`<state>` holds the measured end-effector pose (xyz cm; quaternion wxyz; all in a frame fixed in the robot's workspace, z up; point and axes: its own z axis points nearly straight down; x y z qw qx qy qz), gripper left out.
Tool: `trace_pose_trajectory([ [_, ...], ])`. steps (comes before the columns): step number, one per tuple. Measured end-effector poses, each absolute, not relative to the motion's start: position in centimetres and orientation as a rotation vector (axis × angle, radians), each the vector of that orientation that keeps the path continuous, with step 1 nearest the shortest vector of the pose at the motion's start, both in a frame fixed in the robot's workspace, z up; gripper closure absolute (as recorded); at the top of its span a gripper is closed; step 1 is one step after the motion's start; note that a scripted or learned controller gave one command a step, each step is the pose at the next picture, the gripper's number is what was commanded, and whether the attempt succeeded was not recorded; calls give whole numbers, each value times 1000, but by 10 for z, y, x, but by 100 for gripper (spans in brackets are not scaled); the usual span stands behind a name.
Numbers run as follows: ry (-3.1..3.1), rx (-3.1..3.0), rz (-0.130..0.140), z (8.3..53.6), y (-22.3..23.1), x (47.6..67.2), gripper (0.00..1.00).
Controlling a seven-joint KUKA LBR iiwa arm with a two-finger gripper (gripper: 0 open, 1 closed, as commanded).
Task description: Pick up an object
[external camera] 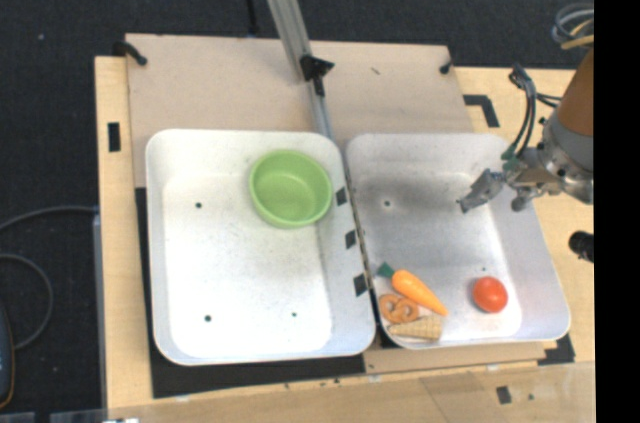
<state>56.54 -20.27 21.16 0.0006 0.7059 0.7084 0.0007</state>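
Note:
My gripper (497, 199) hangs over the right part of the right bin (420, 161), its two fingers spread open with nothing between them. Below it, near the bin's front, lies a red tomato (489, 294). In the front left corner of that bin sit an orange carrot (418, 291), a brown pretzel (399, 309) and a tan wafer piece (423, 329), close together. A green bowl (290, 188) stands upright in the left bin (200, 311), near its back right.
A slanted metal pole (285, 1) comes down to the bench just behind the gap between the bins. The arm's wrist and cables (560, 131) occupy the right side. A tan board (230, 81) lies behind the bins.

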Motion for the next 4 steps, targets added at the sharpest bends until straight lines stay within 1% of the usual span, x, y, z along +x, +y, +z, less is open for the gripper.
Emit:
trace_pose_trajectory([
  [1, 2224, 2217, 2, 212, -203, 565, 0],
  [2, 2222, 2224, -7, 149, -204, 567, 0],
  [3, 2218, 2221, -2, 101, -206, 567, 0],
  [4, 2213, 2222, 3, 112, -207, 568, 100],
])
